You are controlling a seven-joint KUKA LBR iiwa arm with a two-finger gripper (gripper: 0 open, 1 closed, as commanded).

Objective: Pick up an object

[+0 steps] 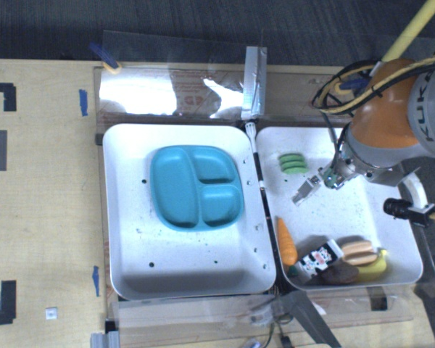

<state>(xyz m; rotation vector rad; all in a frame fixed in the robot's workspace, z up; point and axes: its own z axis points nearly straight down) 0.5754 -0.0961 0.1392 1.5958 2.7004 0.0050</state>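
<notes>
Overhead, a grey robot arm with an orange band (383,118) reaches in from the right over the right-hand shallow white bin (362,201). Its metal two-finger hand (309,187) hangs above bare bin floor, fingers slightly spread with nothing between them. A small green ridged toy (292,163) lies just up and left of the hand, apart from it, its long axis running roughly left to right.

Along the bin's near edge sits a cluster of toys, well below the hand: an orange carrot-shaped toy (286,242) lying roughly along the bin's left wall with its narrow end pointing away from the viewer, a small black-and-white printed packet (320,257), a tan hot-dog-shaped toy (357,251), a yellow banana-shaped toy (378,264) and a dark brown flat piece (338,274) (they touch or overlap one another).

The left-hand white bin (123,216) holds a blue plastic tray with three compartments (196,186), resting near its middle. Both bins sit on a pale wooden tabletop (40,194) marked with black and blue tape; dark carpet lies beyond.
</notes>
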